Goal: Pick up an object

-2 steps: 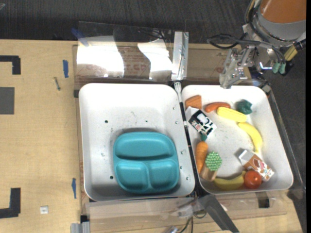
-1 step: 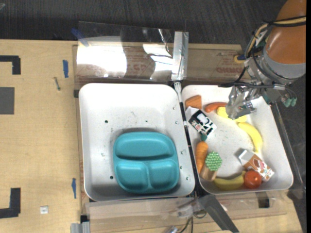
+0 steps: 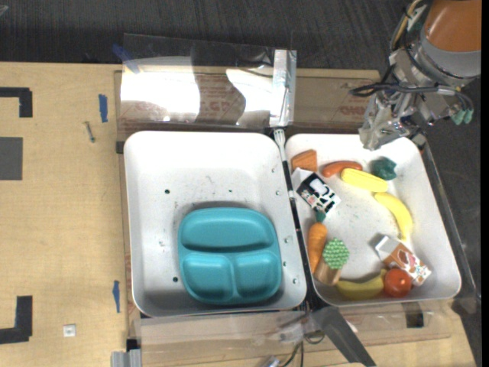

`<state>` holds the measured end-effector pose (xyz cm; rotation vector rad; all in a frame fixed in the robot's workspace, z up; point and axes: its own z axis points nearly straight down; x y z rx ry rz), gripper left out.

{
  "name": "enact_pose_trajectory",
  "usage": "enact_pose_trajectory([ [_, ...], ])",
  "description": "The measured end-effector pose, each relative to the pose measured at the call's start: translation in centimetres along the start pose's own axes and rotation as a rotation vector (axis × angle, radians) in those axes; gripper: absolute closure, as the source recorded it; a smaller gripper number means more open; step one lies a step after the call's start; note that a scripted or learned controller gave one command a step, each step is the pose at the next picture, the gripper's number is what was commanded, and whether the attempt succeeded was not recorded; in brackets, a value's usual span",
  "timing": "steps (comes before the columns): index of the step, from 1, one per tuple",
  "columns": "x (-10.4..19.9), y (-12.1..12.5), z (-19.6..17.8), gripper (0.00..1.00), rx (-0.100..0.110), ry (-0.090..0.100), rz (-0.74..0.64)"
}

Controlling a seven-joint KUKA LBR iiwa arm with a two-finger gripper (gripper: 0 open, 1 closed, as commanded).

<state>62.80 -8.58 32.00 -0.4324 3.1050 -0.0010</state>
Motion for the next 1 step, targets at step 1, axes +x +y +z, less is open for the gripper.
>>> enact_pose_trajectory([
  [1, -4.30, 0.19, -2.05, 1.00, -0.001, -0.001, 0.129],
])
